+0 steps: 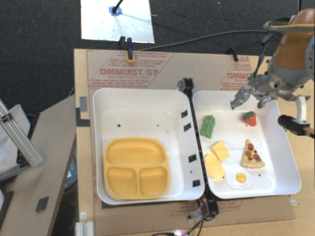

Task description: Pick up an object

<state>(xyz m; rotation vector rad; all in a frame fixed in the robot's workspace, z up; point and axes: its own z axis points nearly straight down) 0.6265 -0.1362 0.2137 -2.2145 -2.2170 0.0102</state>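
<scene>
Dark carpet surrounds a plywood worktop [275, 208] carrying two shallow white bins. Nearest in the right bin [290, 178] lies a toy fried egg [239, 179], flat and thin, likely hard to pinch from above. Just beyond it sit two pale yellow cheese pieces [217, 159] and a pizza slice [252, 156]; all look like light, rigid plastic, probably slick. Farther back, a green bean pod [208, 126] lies lengthwise near the divider; squeezing across its narrow width seems the surest grasp. A small red-orange strawberry-like piece [250, 118] sits nearest the end effector [253, 97], which hovers over the bin's far edge, fingers spread and carrying nothing. The left bin [142, 107] holds a yellow divided tray [137, 167].
</scene>
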